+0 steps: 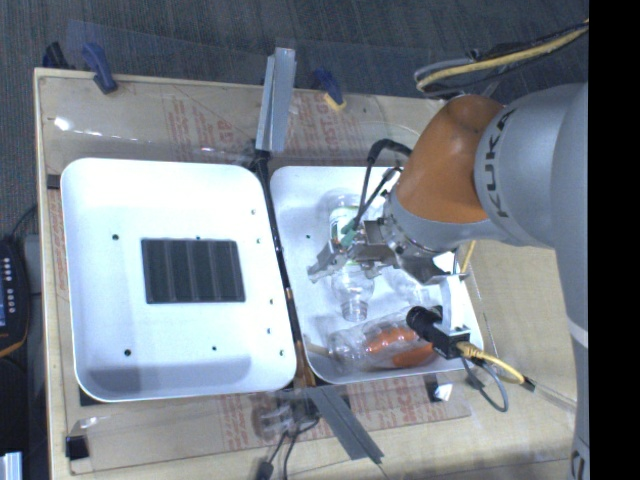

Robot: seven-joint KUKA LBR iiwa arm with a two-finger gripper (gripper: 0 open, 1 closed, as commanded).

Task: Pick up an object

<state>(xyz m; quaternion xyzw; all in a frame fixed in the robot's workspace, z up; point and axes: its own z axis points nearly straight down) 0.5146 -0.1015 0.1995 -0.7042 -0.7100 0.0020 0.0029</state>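
Clear plastic bottle (352,298), orange object (385,344) in right bin (290,258); end effector (345,263) above, grip perhaps unclear.

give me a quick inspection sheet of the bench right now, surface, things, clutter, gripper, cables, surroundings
surface: wooden bench under clear sheeting, bearing a left bin and a right bin, both white
job's things: clear plastic bottle and orange object lie in the right bin, with a green-marked clear item near the wrist
clutter: dark ribbed panel in the left bin's floor; blue clamps on the far edge
gripper: gripper low over the right bin, among the clear items; a hold cannot be confirmed
cables: yellow cable behind the arm, another at the near right corner
surroundings: dark carpet around the bench
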